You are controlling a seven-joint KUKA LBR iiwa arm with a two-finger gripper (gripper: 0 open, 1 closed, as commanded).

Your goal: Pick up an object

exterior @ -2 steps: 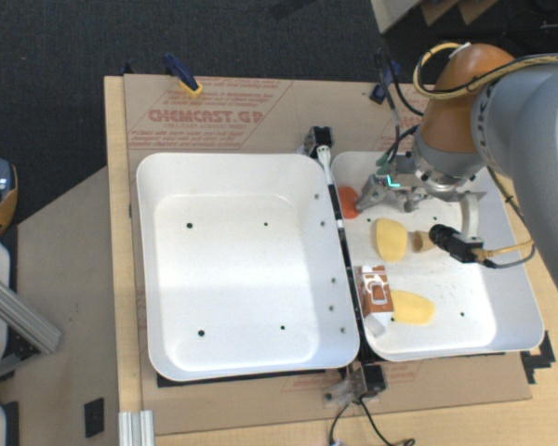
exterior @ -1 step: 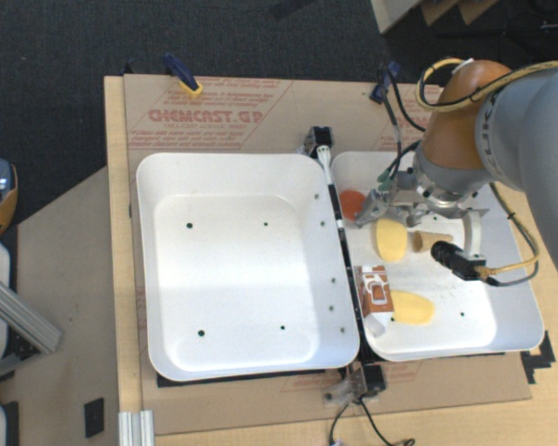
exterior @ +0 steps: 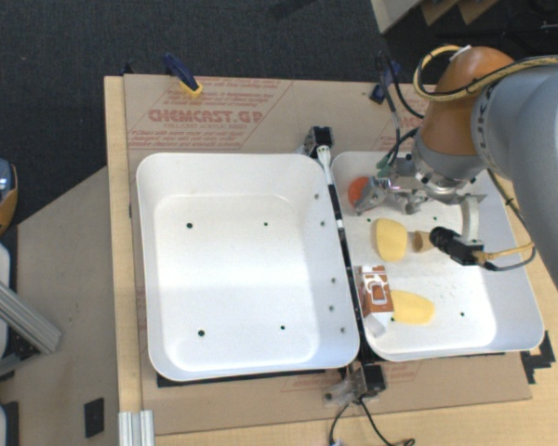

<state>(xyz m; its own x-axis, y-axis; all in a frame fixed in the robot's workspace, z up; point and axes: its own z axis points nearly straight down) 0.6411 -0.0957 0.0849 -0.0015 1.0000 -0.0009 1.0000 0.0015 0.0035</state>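
My pincer [exterior: 396, 196] hangs low over the far end of the right bin [exterior: 507, 328], with the orange band of my arm just above it. Whether it is spread or pressed together I cannot tell from this slant (my own wrist covers the working end). I see nothing held in it, so I judge that the pick is not yet made. Everything I might take lies in this same bin. A small red-orange piece [exterior: 357, 190] sits just beside my pincer, on the side toward the divide between the bins. A rounded yellow lump [exterior: 391, 240] lies a little nearer the camera, with a small brown bit [exterior: 417, 242] touching or almost touching it; I cannot say which. Farther toward the near rim are a brown-and-white packet [exterior: 376, 289] and a second yellow lump [exterior: 414, 308], close together and perhaps overlapping at one edge. The left bin [exterior: 153, 249] is no concern of mine at this step. As I read it, the approach is about made and the real work is left: settle on one piece, most likely the red-orange one or the nearer yellow lump, close on it, and raise it clear of the bin floor. None of that shows as done here.
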